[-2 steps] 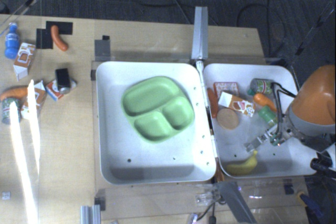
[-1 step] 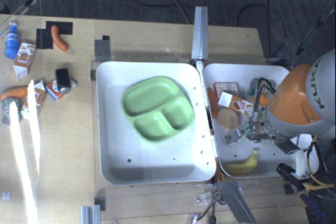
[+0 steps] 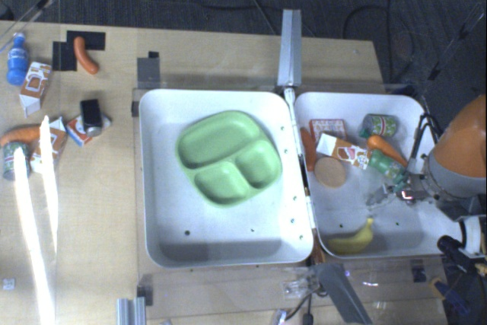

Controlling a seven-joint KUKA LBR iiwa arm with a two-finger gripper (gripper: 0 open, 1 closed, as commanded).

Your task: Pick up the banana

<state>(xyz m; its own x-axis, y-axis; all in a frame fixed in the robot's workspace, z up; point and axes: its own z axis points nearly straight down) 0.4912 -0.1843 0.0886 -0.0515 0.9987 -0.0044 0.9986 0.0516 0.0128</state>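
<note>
Lying near banana [image 3: 353, 238]: cookie [image 3: 331, 172], carrot [image 3: 386, 149], can [image 3: 380, 125]

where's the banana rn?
The banana lies in the right bin, against its near wall toward the left corner, below the round brown disc.

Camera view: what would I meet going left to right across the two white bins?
Green divided plate → round brown disc → banana → green can → pincer.
</note>
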